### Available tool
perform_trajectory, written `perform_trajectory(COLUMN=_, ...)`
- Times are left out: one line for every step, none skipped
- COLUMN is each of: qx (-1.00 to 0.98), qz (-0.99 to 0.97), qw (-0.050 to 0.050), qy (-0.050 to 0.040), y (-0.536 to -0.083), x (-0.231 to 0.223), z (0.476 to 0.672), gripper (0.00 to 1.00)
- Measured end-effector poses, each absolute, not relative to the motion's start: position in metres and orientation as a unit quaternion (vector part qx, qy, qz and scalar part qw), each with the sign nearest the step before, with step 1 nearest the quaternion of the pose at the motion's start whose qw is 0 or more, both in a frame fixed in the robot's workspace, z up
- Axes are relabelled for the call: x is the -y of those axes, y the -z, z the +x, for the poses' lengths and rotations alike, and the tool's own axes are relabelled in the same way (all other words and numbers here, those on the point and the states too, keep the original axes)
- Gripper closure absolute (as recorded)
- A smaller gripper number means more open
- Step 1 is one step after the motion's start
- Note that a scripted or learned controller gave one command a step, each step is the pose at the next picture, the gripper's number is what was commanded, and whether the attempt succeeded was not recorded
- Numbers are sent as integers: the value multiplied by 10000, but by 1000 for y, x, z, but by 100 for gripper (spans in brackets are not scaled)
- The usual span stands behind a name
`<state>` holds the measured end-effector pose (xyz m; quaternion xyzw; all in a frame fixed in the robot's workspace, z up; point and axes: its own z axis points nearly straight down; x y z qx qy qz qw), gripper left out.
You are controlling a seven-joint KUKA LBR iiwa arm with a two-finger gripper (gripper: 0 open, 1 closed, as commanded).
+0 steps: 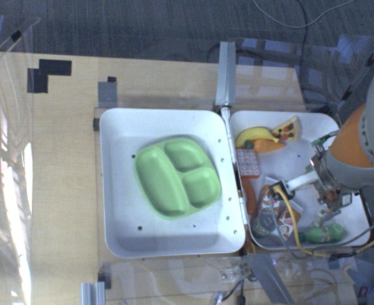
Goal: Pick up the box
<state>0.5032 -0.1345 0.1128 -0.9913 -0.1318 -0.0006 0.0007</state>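
Observation:
The box (pixel 247 164) is small and pinkish with a grid pattern on its top. It lies flat against the left wall of the right bin (pixel 301 161), just below the banana. The grey arm with its orange band (pixel 359 146) reaches in from the right. My gripper (pixel 329 202) hangs over the right half of that bin, well to the right of the box and apart from it. Nothing can be made out between its fingers.
The left bin (pixel 117 189) holds a green divided plate (pixel 177 175). In the right bin lie a banana (pixel 254 135), a pizza-slice toy (pixel 287 130), a red item (pixel 251 199), a printed packet (pixel 271 216) and a green item (pixel 320 234). A yellow cable (pixel 293 224) loops across the bin's front.

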Motion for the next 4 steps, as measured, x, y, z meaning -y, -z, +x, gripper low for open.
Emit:
perform_trajectory(qx=1289, qz=-9917, qw=-2, qy=19, y=-297, x=102, z=542, gripper=0)
perform_trajectory(qx=1331, qz=-9911, qw=9, qy=2, y=-153, x=99, z=491, gripper=0)
perform_trajectory(qx=1306, qz=-9914, qw=-1, qy=18, y=-304, x=118, z=548, gripper=0)
perform_trajectory(qx=1169, qz=-9931, qw=9, qy=3, y=-170, x=98, z=487, gripper=0)
